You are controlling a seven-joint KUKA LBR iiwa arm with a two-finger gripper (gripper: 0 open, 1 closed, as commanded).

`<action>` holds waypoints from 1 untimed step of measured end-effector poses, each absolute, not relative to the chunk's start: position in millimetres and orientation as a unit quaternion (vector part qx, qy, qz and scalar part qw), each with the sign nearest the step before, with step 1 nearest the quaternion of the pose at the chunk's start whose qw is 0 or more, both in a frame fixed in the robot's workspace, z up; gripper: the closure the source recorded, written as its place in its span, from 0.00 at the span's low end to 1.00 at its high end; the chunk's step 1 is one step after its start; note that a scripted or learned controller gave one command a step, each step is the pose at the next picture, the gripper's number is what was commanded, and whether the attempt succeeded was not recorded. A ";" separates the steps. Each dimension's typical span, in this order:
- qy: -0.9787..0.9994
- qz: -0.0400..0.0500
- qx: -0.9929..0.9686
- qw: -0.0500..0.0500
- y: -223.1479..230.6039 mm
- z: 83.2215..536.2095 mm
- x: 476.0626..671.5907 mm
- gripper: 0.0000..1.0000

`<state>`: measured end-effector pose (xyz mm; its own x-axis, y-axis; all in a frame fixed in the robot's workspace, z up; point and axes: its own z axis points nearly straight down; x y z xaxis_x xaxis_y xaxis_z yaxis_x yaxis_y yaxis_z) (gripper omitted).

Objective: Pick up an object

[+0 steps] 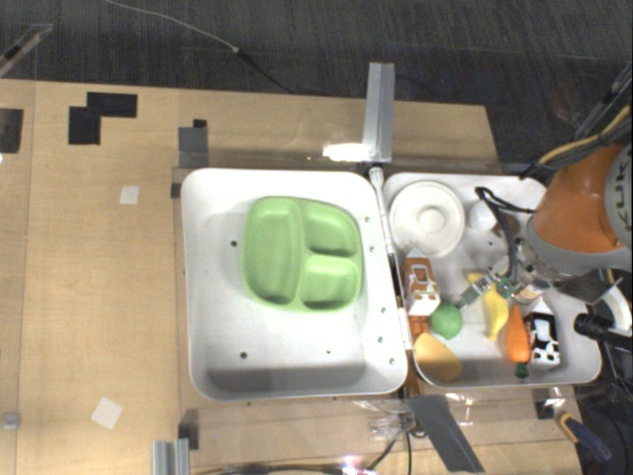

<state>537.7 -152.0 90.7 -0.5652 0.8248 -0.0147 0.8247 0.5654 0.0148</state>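
The tool (pixel 506 287) hangs over the banana (pixel 495 312) in the right bin (pixel 584 369); I cannot tell its state. Carrot (pixel 518 338) and green ball (pixel 447 322) crowd beside the banana, so a grasp could slip or snag a neighbour.

A light green plastic plate with three compartments (pixel 300 253) lay in the left shallow white bin (pixel 213 295). A wooden bench top (pixel 89 295) carried both bins, and a grey metal post (pixel 380 112) stood behind them.
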 end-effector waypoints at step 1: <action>0.886 0.004 0.464 0.018 -152.7 104.8 542.0 1.00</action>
